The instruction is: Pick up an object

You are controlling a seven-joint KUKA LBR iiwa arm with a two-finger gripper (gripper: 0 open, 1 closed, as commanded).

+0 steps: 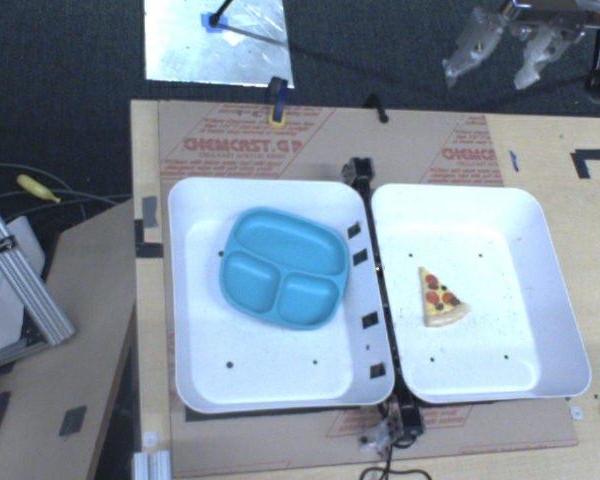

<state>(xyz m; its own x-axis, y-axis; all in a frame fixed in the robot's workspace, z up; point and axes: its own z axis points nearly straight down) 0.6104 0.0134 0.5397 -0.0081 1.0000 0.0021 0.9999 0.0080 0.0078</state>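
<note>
Nearest to us sit the two white bins, side by side and touching along a black hinge strip. Right bin [540, 268]: one toy pizza slice [441, 297], lying flat near the bin's middle, well apart from every wall. Left bin [195, 258]: one blue divided plate [283, 279], three compartments, nothing in them.

Count: two bins, one slice, one plate, so two candidate objects.

We judge the slice light, rigid plastic or rubber, not fragile, low profile; best pinched across its narrow width, crust to one side, fingers coming straight down. The plate looks stiff, smooth, probably slippery; only its rim offers a grip.

Farther back, beyond the bins at upper right, the gripper [495, 58] hangs above the dark floor, two pale fingers spread apart, nothing between them.
</note>
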